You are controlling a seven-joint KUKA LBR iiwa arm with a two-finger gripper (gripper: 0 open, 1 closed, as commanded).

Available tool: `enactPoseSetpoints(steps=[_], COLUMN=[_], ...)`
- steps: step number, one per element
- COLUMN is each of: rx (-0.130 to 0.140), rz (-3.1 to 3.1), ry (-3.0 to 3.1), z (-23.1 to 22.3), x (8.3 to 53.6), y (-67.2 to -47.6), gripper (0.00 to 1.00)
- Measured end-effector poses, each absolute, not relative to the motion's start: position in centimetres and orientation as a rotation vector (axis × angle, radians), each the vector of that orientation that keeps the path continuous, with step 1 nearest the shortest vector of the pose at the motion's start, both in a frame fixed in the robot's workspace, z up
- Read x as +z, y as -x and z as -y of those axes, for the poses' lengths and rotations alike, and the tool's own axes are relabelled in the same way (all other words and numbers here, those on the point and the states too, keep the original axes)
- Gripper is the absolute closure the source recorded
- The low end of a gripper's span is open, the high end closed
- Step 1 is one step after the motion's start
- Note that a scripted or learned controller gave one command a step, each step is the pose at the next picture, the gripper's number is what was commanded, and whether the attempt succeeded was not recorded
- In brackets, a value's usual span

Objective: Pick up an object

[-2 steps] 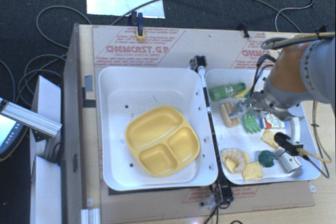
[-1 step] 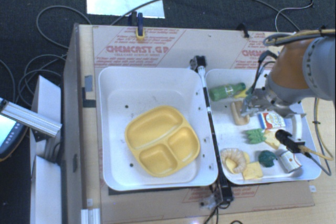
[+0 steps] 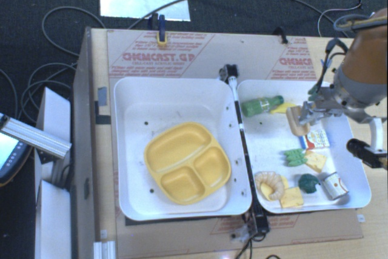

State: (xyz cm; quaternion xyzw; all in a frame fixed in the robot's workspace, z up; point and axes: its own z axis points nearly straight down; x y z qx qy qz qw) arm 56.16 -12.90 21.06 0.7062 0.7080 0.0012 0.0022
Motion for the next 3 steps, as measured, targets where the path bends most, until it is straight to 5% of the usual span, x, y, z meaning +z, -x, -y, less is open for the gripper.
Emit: enactPoseSetpoints(steps=[1, 2, 3], rx=[0.004, 0.0, 0.003], rz=[-2.223, -2.222, -2.225], ry=[-2.216, -2.218, -2.215], z=[8.2, 14.0, 11.8], x=[22.8, 20.4, 22.6], y=[-61.5, -60.9, -60.3], gripper=[1.0, 1.0, 1.0])
